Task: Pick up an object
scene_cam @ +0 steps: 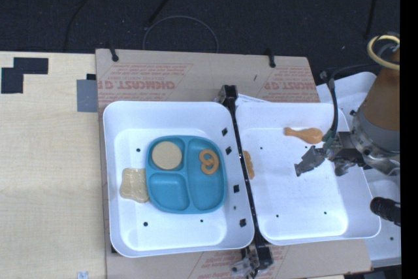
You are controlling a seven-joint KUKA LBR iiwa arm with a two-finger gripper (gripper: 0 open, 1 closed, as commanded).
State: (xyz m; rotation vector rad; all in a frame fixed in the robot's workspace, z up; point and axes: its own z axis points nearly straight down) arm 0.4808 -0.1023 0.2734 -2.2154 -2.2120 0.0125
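Pincer [312, 162] hovers low at the right of the frame, inside the right bin [307, 225]; whether it's spread, I can't tell. Just above it lies a tan drumstick-shaped toy [304, 134], untouched. Looks light, stiff and smooth; the thicker rounded end seems the safer grab.

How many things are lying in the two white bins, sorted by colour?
Blue: 1, the divided plate in the left bin.
Tan or orange-brown: 5, the round cracker and pretzel on that plate, the pale slice beside it, the spoon-shaped piece in the right bin, and a small piece by the divider.
Total: 6.
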